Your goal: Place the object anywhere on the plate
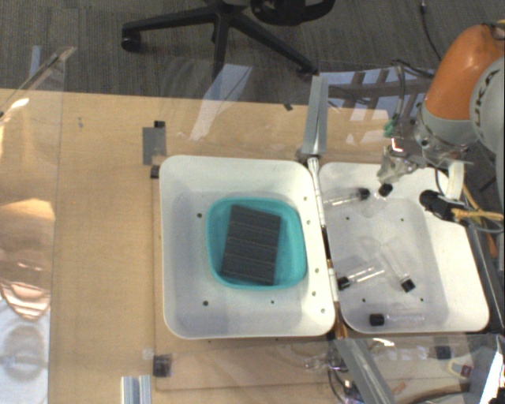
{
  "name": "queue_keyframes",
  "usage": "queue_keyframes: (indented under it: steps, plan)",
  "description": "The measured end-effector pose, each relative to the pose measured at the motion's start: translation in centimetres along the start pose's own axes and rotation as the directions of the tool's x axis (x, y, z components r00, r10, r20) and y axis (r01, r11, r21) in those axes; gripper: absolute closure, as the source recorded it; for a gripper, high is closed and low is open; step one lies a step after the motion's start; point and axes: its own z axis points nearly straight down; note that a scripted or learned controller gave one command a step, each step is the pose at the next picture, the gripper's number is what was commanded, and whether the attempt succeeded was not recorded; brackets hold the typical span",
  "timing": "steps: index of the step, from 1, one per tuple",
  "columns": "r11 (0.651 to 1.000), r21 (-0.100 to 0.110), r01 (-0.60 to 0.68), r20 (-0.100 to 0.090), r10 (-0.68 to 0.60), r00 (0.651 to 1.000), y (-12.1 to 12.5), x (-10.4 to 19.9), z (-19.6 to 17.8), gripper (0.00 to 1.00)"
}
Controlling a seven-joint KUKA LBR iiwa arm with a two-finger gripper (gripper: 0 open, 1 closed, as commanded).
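Pretty evenly lit overall, bright but soft, nothing harsh. Got big pale reflections across the wooden bench (95,260), especially a washed-out patch at the left edge and lower left corner, plus faint streaks of glare near the top centre below the chair base (229,24). Looked like a clear sheet catching overhead light. Left white bin (181,308) slightly blown out on its rim, with a soft grey shadow inside along its left wall. Right bin (465,308) similar, mild sheen over the clear tubes (363,276), making them hard to read. Slightly soft focus everywhere, a bit grainy; orange band (465,63) at upper right blurred. No obvious edge distortion.
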Motion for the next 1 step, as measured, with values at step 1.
queue_keyframes:
  steps: [1]
  plan:
    - [1.000,0.000,0.000,0.000,0.000,1.000,0.00,0.00,0.00,0.00]
